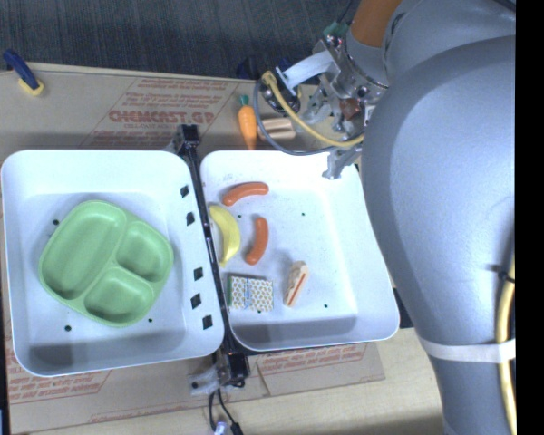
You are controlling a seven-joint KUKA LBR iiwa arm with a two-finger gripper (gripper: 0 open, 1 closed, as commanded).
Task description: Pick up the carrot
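Observation:
The carrot (247, 125), small and orange with a green top, lies on the brown cardboard just behind the right bin's (344, 243) far left corner, outside the bin. My gripper (337, 157) hangs over the right bin's far edge, to the right of the carrot and apart from it. The wrist's cables and body hide most of it. Nothing shows in its grasp.
The right bin holds two sausages (245, 191) (258, 240), a banana (225, 232), a sandwich piece (296, 284) and a patterned packet (251, 294). A green divided plate (104, 261) lies in the left bin (18, 188). The large grey arm covers the right side.

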